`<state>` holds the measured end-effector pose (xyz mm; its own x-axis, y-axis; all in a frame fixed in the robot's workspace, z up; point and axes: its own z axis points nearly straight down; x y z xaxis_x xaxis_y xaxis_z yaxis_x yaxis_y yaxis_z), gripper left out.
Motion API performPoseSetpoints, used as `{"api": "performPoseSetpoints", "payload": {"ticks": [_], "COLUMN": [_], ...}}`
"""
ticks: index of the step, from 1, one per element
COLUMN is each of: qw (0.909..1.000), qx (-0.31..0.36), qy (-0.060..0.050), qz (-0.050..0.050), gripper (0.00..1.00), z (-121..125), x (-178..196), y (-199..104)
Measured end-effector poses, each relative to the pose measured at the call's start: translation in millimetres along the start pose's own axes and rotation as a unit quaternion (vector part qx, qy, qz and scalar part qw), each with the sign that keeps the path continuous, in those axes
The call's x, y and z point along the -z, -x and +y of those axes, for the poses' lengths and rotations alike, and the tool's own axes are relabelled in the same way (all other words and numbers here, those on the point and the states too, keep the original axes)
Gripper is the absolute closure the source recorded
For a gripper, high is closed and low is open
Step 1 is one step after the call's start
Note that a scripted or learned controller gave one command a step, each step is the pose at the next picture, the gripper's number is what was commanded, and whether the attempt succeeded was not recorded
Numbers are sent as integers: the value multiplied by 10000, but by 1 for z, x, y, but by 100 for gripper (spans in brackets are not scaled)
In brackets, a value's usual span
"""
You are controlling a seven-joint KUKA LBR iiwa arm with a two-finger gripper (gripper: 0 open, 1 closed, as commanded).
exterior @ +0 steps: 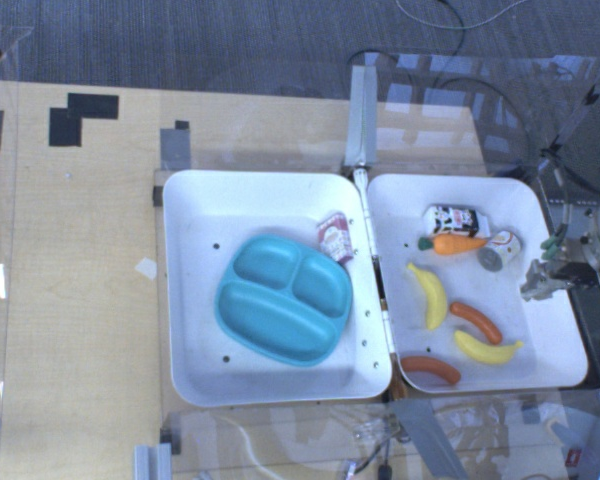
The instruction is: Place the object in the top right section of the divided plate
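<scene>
Wooden bench (80, 268): carrying two shallow white bins side by side, with black tape patches sitting near its upper left corner.
Left bin (190, 298): holding the divided plate and one small packet.
Right bin (550, 358): holding all the loose toy foods, which are lying well apart from the plate.
Divided plate (280, 318): blue, lying flat and turned at a slant in the middle of the left bin; its top right section (320, 280) is showing bare blue.
Gripper (542, 273): reaching in from the right and hanging over the right bin's right-hand edge, near the can; whether it is released, clenched or grasping something cannot be told at this size.
Upper banana (432, 294): lying lengthwise in the middle of the right bin.
Lower banana (487, 348): lying just below the upper sausage, touching or nearly touching it.
Upper sausage (476, 321): lying slanted between the two bananas.
Lower sausage (430, 370): lying against the bin's near wall.
Carton (455, 219): black and white, lying on its side near the far wall.
Carrot (458, 245): lying just below the carton, touching it.
Can (499, 251): lying tipped at the carrot's right end.
Packet (335, 236): red and white, leaning by the left bin's right wall, just beside the plate's upper right rim.
</scene>
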<state>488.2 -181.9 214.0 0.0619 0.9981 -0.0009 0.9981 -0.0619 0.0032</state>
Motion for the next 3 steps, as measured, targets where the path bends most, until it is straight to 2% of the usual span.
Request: {"api": "performPoseSetpoints", "payload": {"ticks": [1,3], "qw": [10000,10000], "qx": [-3,-3], "qy": [0,-1], "qz": [0,0], "gripper": [0,0], "z": [0,0], "x": [0,0], "y": [0,0]}}
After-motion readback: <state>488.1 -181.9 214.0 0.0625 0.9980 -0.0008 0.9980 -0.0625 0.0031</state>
